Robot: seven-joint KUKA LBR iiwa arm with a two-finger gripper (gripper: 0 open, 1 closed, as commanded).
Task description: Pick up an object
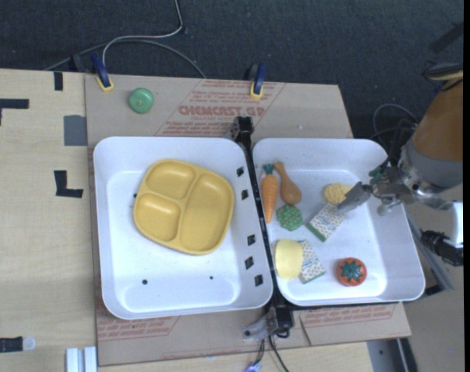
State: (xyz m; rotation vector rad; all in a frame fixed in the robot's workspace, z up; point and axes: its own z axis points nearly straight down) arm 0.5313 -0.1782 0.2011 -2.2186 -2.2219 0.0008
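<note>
Grey gripper low in right bin, beside yellow corn; finger spread unclear

Cut off at the right of the frame: the arm beyond its orange band; blurred at right centre, the gripper, fingers too indistinct to read; partly covered by it, the corn cob; print on the small packet too small to tell.

1. A light wooden bench carries a brown cardboard sheet.
2. Two white bins sit side by side on it: left bin, right bin.
3. A green ball rests on the cardboard behind the left bin.
</note>
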